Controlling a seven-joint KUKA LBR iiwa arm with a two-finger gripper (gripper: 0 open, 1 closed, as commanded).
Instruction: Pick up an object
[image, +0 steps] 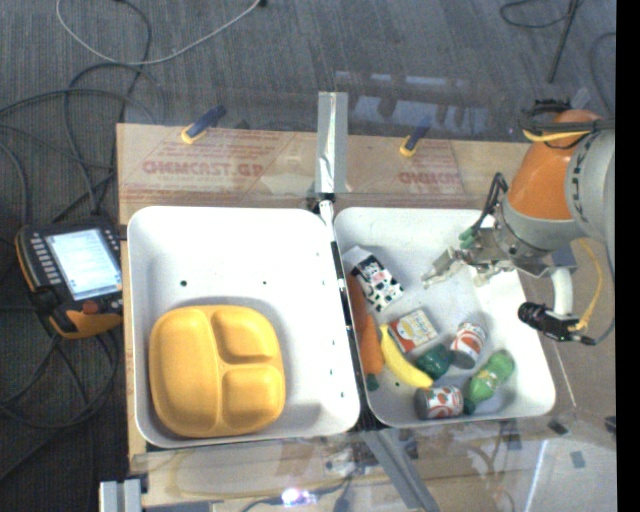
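The metal two-finger claw (447, 268) hangs over the upper middle of the right white bin (540, 395), reaching in from that bin's right edge below the arm's orange band (545, 180). Its thin fingers (438, 272) point left and look slightly apart, with nothing between them; the white floor shows beneath.

Just left of the claw, near the bin's upper left corner, lies a small black-and-white cow-patterned carton (377, 283). Its print is too small to read. Along the bin's left edge lies a long orange carrot (366, 335). Toward the middle sits a small tan box with a red-and-white label (414, 328), its writing illegible. Below it a yellow banana (405, 365) touches a dark green rounded item (435, 361). A small red-and-white can (467, 343) lies beside these, a second red can (438, 402) lies near the bottom edge, and a green bottle-shaped toy (490, 376) sits toward the lower right corner.

The left white bin (200, 240) holds a yellow divided plastic tray (216, 369) in its lower left corner.

Red printing on the cardboard sheet (215, 165) behind the bins appears mirrored, reading roughly "CHEMCAST".
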